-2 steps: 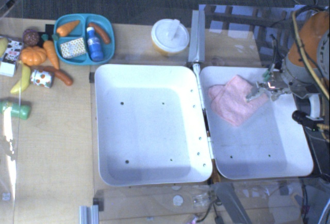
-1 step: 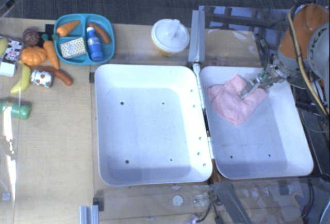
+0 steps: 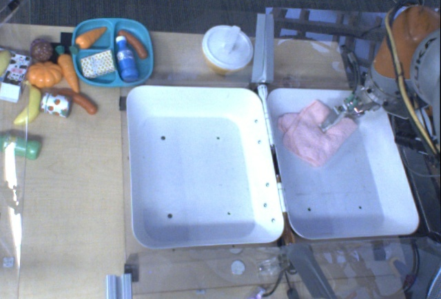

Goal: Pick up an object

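Observation:
A crumpled pink cloth (image 3: 311,136) lies in the upper left part of the right white bin (image 3: 358,208). My gripper (image 3: 339,118) reaches in from the right and hangs low at the cloth's upper right edge, touching or just over it. The arm's grey body with its orange band (image 3: 408,29) stands at the bin's far right corner.
The left white bin (image 3: 200,167) sits beside the right one, with a metal divider (image 3: 262,49) behind the seam. Behind it stand a white-lidded yellow cup (image 3: 227,48) and a blue divided plate (image 3: 114,53) of toy food. Toy vegetables (image 3: 52,84) lie at the bench's left.

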Tool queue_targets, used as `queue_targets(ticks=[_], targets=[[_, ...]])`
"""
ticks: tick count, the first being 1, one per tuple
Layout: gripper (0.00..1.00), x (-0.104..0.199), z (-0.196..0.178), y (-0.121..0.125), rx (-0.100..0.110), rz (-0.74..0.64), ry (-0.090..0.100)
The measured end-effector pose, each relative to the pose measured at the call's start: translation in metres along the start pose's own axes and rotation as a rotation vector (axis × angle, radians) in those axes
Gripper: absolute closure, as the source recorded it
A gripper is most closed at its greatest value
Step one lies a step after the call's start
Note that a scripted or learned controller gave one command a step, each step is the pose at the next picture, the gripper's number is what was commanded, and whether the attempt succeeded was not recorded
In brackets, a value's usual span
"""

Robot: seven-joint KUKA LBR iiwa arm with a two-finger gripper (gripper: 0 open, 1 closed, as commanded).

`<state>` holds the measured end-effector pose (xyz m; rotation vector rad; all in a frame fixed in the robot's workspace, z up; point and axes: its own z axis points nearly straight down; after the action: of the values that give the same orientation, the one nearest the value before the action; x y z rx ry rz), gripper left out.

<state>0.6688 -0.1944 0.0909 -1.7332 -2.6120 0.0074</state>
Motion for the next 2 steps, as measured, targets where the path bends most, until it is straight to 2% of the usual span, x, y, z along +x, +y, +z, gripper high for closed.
queue_targets(ticks=[1,2], targets=[[0.0,0.0,0.0,0.0,0.0,0.0,0.0],[1.0,-0.001,-0.011,0.004,-0.015,-0.004,-0.011]])
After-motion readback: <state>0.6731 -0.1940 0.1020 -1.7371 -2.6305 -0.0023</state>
